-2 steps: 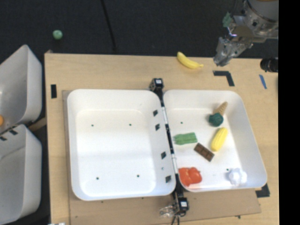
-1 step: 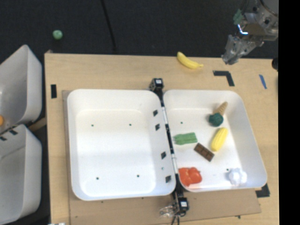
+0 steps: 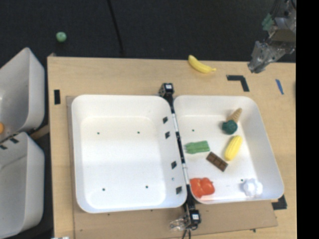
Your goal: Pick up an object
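Nearest to the camera, at the front edge of the right bin (image 3: 266, 148), I see a red object (image 3: 202, 187) in the front left corner and a small white object (image 3: 251, 187) in the front right corner. A little farther in lie a brown chocolate-like bar (image 3: 217, 161), a flat green block (image 3: 197, 147) and a yellow corn cob (image 3: 233, 148), all near each other but apart. Behind them is an ice cream cone (image 3: 231, 123) with a dark green scoop, lying on its side. The left bin (image 3: 79, 153) stands just beside the right one. Beyond the bins, a yellow banana (image 3: 201, 64) lies on the worktop (image 3: 124, 76). Farthest away, at the upper right, my end effector (image 3: 262, 57) hangs above the back corner of the worktop, well apart from every object; I cannot tell if it is wide or narrow, because it is small and blurred there. I judge that I am at the approach step, with nothing picked yet. The next move calls for travelling forward and left over the right bin and coming down on one object. The corn cob looks a good choice: it is plump, bright and has free space on both long sides.
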Controlling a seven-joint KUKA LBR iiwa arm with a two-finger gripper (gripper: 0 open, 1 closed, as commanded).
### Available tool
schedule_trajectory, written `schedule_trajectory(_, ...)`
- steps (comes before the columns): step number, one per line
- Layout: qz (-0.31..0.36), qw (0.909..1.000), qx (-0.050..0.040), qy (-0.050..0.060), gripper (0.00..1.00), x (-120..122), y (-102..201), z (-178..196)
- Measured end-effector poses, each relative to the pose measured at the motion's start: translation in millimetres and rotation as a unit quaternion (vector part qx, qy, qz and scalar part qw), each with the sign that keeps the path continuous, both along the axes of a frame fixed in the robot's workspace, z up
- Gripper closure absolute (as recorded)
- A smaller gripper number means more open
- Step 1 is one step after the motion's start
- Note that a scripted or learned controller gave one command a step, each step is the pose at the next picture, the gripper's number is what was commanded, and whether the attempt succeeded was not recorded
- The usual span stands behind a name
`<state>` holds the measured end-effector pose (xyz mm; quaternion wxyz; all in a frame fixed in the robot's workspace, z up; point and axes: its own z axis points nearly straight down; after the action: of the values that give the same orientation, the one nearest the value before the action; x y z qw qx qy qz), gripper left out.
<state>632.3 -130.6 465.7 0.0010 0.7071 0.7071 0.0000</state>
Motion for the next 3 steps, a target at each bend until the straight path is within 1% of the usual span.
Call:
schedule_trajectory(1,0.003,1.0000,0.0016,0.006,1.00,-38.6,49.9,-102.3)
schedule_trajectory(2,0.003,1.0000,-0.0004,-0.006,1.00,-31.8,64.3,16.8)
schedule_trajectory(3,0.003,1.0000,0.0013,0.008,1.00,-62.5,96.8,-137.6)
